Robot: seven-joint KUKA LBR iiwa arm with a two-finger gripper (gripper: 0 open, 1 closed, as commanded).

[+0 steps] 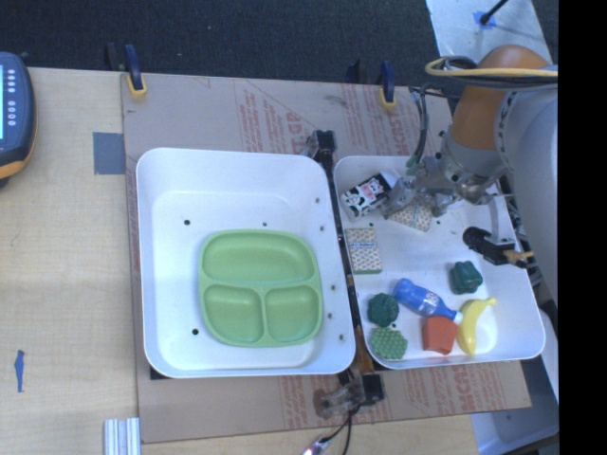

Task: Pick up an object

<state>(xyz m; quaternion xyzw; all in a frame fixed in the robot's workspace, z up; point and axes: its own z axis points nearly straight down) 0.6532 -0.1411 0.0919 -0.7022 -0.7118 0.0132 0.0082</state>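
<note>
One end effector point(417, 197) hangs low at our right bin's point(517, 349) far end, touching the patterned card point(412, 217); whether it grasps anything, we cannot tell.

I see the right bin point(527, 347) cluttered: a black-and-white cow-print piece point(364, 194) at its far left, a blue bottle point(424, 300) lying tilted, and a yellow banana point(477, 324), an orange block point(437, 335) and dark green lumps point(383, 308) near its front.

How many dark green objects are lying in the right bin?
2, as far as the view shows. One dark green object lies near the bin's left side, beside the blue bottle. The other lies further right, above the banana. The arm may hide more.
</note>
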